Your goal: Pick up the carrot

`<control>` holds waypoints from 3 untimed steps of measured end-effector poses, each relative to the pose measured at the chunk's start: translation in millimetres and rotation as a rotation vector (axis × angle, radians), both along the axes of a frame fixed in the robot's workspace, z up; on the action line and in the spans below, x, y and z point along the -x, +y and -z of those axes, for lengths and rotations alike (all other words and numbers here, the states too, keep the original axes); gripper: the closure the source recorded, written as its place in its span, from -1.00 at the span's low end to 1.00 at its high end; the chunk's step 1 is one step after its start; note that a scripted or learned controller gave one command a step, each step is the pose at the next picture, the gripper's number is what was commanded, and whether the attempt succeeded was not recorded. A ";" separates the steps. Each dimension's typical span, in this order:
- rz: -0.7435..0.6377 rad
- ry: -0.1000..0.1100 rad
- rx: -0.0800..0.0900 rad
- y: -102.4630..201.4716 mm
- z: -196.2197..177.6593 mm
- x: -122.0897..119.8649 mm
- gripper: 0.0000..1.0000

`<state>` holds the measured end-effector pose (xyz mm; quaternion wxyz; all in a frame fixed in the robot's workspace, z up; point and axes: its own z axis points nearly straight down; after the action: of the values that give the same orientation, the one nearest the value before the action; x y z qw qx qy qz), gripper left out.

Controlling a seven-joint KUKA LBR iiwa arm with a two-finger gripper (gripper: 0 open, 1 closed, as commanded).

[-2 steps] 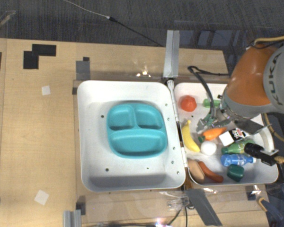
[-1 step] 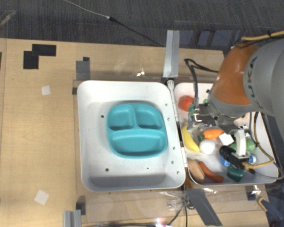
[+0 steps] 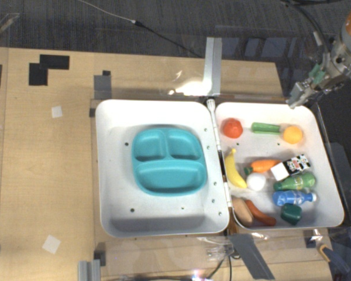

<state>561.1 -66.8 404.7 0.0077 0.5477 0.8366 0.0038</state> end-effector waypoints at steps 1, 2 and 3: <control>-0.002 0.006 0.000 1.1 2.8 0.1 -1.00; -0.320 0.019 0.000 -26.2 217.6 18.9 -1.00; -0.320 0.003 0.007 -95.4 315.2 -3.4 -1.00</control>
<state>564.5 -162.2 89.4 0.0078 0.4073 0.9133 0.0010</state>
